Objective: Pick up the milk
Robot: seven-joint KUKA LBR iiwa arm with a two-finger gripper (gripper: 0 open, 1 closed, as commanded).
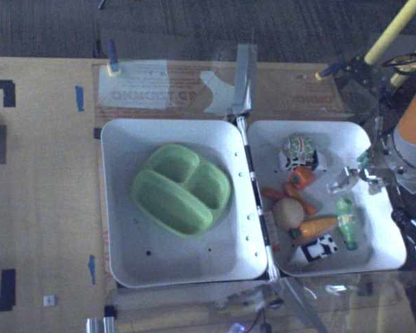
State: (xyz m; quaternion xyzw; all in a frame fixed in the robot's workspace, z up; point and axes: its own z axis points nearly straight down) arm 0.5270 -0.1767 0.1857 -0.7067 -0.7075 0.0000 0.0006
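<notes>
My fingers (pixel 347 180): over the right bin's far right side, metal parts blurred; I cannot tell whether they are apart or together, and I see nothing between them.
Milk (pixel 300 151): small carton with a cow-spot pattern, to the left of my fingers and a little farther back, apart from them.
Second spotted carton (pixel 319 248): lying nearer the front edge, left of and below my fingers.
Green bottle (pixel 346 222): just below my fingers, near the bin's right wall.
Carrot (pixel 315 226): left of the bottle, touching it.
Egg (pixel 288 213): left of my fingers, beside the carrot.
Right bin (pixel 388 252): under me.
Left bin (pixel 118 255): well left, holding a green divided tray (pixel 182 189).
</notes>
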